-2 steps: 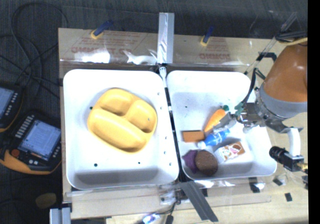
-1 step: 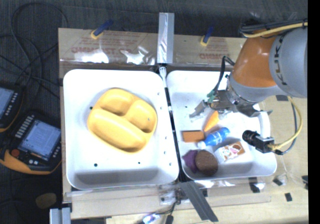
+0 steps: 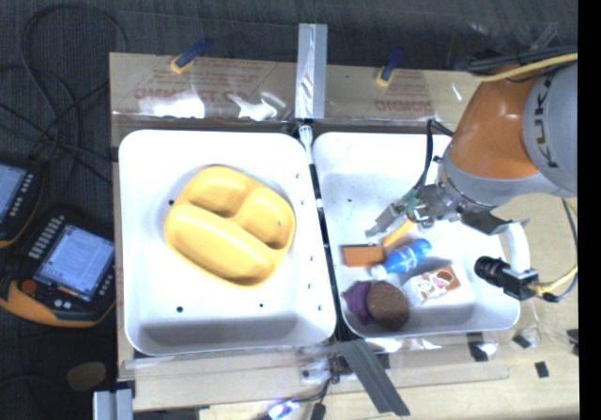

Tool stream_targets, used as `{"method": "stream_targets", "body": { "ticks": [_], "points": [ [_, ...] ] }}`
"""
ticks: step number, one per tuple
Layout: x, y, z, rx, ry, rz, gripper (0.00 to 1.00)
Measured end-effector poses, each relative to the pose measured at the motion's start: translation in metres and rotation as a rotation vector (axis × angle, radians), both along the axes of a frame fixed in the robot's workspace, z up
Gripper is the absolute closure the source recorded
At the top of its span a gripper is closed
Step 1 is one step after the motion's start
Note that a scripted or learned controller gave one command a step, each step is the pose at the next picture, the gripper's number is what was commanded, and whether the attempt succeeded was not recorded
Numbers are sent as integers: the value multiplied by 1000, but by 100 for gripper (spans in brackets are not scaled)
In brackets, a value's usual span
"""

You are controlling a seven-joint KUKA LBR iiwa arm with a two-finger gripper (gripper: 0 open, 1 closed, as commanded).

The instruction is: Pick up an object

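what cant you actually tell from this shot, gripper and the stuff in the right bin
- Gripper, camera view: blurred and small, so open or shut is unclear.
- Purple object: partly covered by the brown round object; shape unclear.
- Small packet: print too small to read.
- Orange piece: one end tucked under the blue bottle.

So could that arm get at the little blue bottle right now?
Probably yes. The gripper hovers just above the blue bottle in the right bin, and nothing lies over the bottle, though an orange piece and a brown ball crowd it.
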State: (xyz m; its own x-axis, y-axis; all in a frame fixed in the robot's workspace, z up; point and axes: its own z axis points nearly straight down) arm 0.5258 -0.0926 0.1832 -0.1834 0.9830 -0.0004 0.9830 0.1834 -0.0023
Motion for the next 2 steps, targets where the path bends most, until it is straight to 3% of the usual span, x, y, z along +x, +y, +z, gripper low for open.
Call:
{"method": "stream_targets", "body": {
  "ticks": [1,2],
  "points": [
    [0,0,0,0,0,0,0],
    [36,-44,-91,-1,-7,120,0]
  ]
}}
